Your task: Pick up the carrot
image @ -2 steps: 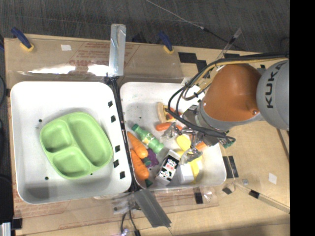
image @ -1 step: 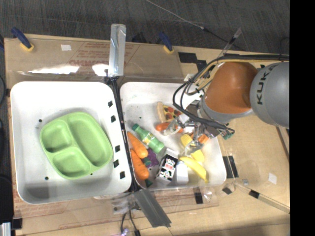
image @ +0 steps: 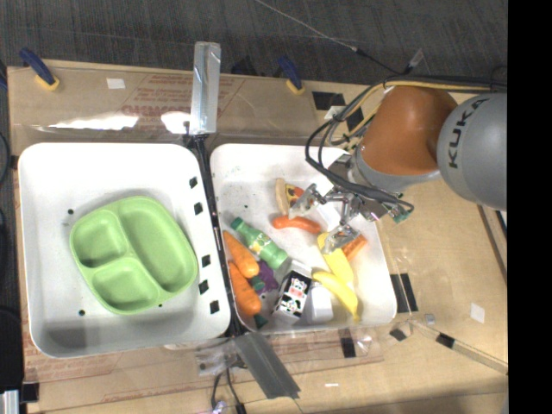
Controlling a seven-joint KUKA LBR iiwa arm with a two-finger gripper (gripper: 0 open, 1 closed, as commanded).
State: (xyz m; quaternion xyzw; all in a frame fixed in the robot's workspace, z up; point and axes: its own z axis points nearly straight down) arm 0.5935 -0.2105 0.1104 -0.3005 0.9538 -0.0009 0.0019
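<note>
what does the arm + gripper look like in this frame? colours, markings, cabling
The arm is grey with rounded links; white KUKA lettering runs along the link by the wrist. A bulbous orange band sits above the wrist. Black cables loop off its left side. The gripper is a small cluster of bare metal parts, its details too fine to read.
</note>
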